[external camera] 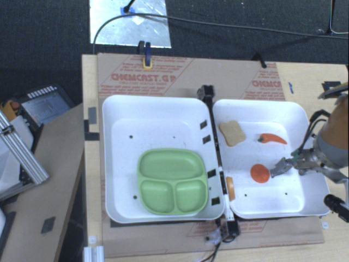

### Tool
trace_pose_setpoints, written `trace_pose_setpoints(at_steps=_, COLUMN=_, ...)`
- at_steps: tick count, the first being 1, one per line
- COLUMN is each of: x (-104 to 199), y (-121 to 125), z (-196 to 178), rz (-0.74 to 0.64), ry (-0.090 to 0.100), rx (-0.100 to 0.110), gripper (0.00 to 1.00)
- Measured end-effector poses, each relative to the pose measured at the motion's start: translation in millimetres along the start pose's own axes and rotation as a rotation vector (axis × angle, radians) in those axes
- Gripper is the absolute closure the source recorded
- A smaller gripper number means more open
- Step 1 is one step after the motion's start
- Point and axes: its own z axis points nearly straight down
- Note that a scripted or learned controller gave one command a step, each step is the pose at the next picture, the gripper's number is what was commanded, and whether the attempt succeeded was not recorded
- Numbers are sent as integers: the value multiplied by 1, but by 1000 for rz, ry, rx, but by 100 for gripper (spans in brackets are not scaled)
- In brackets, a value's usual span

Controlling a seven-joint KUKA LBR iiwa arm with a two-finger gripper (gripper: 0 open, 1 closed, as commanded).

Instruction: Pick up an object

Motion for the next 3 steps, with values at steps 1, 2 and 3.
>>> trace_pose_setpoints(at_steps=1, x=0, y=2, z=45, rz=1, ry=-2, rx=-7, gripper=0)
trace_pose_setpoints(at_steps=2, x=0, y=4, z=32, rz=-1, ry=-3, rx=-13, gripper=100)
trace_pose_setpoints(at_steps=3, x=-1, y=15, z=-27, rz=-4, ry=-5, rx=-11, gripper=100)
